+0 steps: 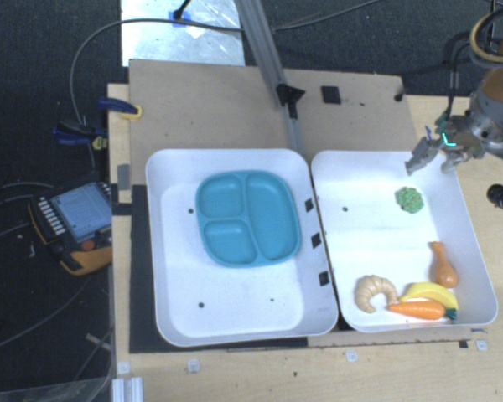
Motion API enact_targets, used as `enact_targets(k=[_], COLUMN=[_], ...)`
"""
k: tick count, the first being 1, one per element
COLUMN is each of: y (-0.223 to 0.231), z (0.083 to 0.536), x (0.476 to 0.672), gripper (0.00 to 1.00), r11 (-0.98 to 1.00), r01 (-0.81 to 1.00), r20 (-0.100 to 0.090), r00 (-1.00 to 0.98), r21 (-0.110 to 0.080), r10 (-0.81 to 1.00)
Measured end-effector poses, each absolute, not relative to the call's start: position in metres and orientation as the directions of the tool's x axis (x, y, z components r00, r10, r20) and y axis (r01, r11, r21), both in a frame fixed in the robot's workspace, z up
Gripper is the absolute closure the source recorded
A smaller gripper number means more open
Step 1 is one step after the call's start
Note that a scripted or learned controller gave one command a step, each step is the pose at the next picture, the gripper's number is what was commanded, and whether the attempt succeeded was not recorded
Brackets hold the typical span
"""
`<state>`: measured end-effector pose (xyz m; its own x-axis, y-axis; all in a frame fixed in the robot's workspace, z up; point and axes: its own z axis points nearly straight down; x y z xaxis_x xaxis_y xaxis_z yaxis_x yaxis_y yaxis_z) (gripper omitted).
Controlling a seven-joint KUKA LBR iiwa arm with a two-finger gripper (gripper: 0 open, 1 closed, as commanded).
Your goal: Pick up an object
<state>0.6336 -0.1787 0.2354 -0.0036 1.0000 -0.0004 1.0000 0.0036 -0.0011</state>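
Right now the gripper (434,159) hangs over the far right corner of the right bin (352,182), and its two fingers are spread apart with nothing between them. The closest toy is the little green broccoli (410,199). It sits on the bin floor, just below and a bit to the left of the fingertips, not touching them.

Things could go wrong here. The broccoli is small and bumpy, so the fingers could close beside it and grab only air. They could also bump it and push it away. The bin wall is close too, so a finger might hit the rim.

The other toys, a croissant (375,291), banana (430,292), carrot (417,310) and an orange gourd-shaped toy (442,264), lie well apart from the gripper, at the near end. A blue plate (247,218) rests in the left bin (172,266).
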Motion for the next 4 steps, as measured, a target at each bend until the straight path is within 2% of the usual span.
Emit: enact_targets(k=[1,3,4], y=[-0.179,-0.182,-0.185], z=[0.237,0.138,0.095], x=[0.634,0.633,0.637], gripper=[0.00,0.00,0.00], r11=[0.004,0.003,0.003], r01=[1.000,1.000,1.000], r20=[-0.001,0.000,-0.010], r00=[-0.004,-0.003,-0.003], r21=[0.002,-0.001,0.015], r10=[1.000,1.000,1.000])
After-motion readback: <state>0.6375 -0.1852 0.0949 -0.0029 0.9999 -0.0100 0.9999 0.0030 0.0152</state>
